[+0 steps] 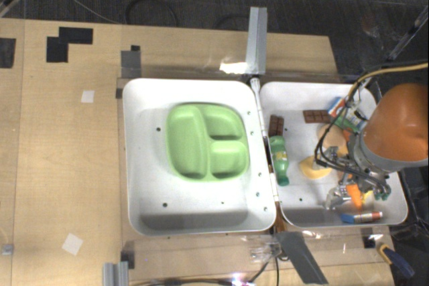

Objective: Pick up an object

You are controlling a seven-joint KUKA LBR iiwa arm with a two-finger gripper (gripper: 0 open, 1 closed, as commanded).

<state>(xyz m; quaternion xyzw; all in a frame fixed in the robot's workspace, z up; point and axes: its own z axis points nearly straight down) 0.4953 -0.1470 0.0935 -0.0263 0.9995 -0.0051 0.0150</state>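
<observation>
End effector low in right bin, no legible labels

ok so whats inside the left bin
A green divided tray lies in the left bin, with three compartments that look bare. Whatever is beneath the tray is covered.

A light green tray sits in the white left bin. In the white right bin, a green bottle, 2 brown bars and a yellow thing.
</observation>
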